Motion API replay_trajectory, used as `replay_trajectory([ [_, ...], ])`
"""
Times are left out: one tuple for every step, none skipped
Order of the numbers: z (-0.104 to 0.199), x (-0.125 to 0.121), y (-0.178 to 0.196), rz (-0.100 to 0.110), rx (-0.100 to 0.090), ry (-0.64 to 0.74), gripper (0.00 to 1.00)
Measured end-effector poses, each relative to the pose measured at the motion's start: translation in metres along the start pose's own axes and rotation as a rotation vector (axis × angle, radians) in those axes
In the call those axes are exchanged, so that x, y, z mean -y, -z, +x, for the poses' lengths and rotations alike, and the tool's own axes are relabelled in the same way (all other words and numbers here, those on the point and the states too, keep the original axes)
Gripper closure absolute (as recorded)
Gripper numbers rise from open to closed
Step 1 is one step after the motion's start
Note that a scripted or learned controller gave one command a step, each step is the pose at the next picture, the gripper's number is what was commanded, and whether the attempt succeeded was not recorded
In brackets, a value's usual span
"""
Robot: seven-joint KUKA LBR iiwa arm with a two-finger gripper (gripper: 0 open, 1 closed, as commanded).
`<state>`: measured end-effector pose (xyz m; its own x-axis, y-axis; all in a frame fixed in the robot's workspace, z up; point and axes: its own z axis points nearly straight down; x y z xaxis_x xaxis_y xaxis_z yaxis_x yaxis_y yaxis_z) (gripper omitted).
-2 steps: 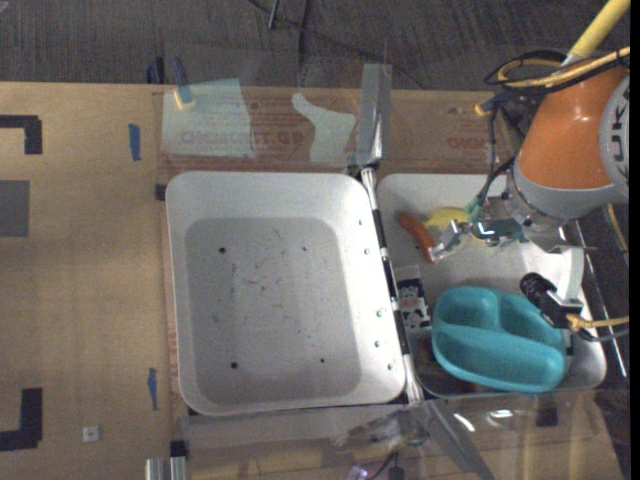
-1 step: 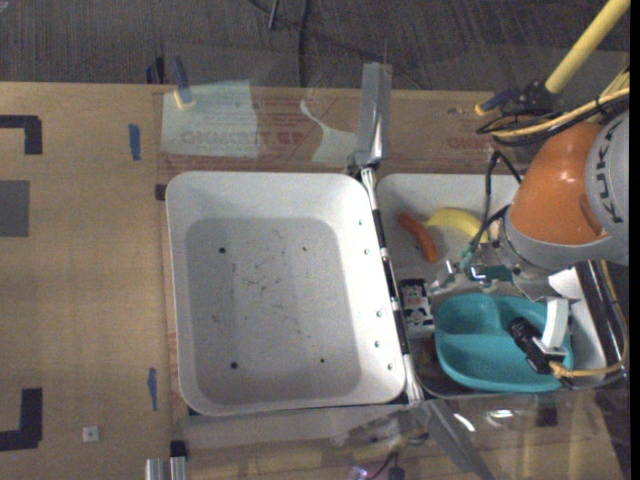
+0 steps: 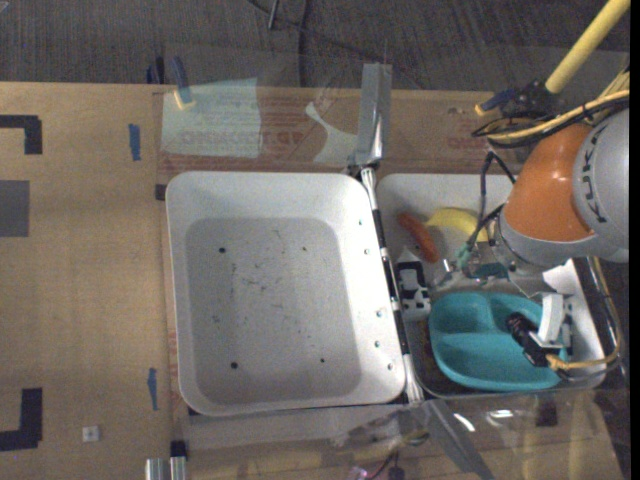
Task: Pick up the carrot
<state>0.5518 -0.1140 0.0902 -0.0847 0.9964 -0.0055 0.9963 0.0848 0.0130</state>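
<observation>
Bench of pale wood bears two white bins; carrot [image 3: 418,235] lies in the right bin [image 3: 392,190] near its upper-left corner, beside a yellow object [image 3: 453,222]; gripper [image 3: 478,263] sits just right of it, apart; finger spread cannot be told; teal dish [image 3: 480,343] below.
</observation>
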Motion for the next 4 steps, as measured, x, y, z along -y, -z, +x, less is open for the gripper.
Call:
replay_trajectory([
  [-0.002,0.024,0.000,-0.004,-0.002,0.004,0.00],
  [-0.002,0.024,0.000,-0.004,-0.002,0.004,0.00],
  [-0.010,-0.064,-0.002,0.003,-0.001,-0.103,0.00],
  [0.006,-0.097,-0.003,0.005,-0.001,0.005,0.00],
])
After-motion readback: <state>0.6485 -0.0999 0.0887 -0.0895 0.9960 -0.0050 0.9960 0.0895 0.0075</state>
